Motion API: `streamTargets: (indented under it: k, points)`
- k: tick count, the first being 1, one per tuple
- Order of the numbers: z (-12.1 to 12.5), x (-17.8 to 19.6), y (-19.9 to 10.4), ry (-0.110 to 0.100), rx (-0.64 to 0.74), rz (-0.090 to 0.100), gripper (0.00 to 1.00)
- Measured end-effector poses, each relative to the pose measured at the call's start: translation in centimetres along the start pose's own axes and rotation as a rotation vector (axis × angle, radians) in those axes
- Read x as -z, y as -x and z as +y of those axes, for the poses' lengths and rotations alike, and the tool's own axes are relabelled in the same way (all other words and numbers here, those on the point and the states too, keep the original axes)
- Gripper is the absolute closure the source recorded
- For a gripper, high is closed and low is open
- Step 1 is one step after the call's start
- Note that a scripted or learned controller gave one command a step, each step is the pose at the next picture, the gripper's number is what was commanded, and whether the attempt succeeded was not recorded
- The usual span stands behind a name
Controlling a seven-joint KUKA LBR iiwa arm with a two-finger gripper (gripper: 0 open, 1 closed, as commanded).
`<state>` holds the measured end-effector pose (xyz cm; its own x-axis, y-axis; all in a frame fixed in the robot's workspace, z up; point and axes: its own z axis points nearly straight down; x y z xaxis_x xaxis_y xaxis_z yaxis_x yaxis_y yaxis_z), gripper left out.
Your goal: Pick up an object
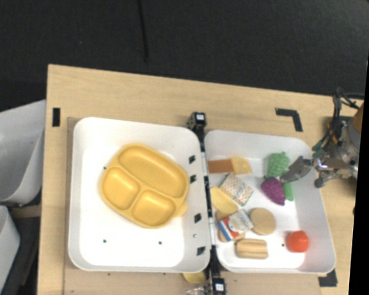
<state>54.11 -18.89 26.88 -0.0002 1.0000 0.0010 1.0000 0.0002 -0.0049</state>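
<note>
Pincer: grey metal fingers, dark cables looped above, orange patch at wrist.

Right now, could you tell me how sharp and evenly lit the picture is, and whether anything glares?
In the camera view, the left bin and right bin look bright, nearly washed out; the yellow tray shows soft highlights; the gripper at the right edge looks slightly blurred; the surroundings above the bench fall dark.

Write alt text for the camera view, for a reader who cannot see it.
A gripper reaches from the right over the right bin, near a green toy and purple grapes; the bin also holds a red tomato, bread pieces and small packets. The left bin holds a yellow divided plate.
</note>
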Motion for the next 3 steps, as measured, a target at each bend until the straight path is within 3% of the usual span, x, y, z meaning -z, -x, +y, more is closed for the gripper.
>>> streamTargets:
  k: [1, 2, 3]
  points:
    - [0.1, 0.7, 0.1, -0.004, 0.003, 0.001, 1.00]
    - [-5.3, 0.1, -3.4, -0.002, 0.003, 0.000, 1.00]
    - [-5.1, -4.4, -11.3, -0.003, 0.007, 0.002, 1.00]
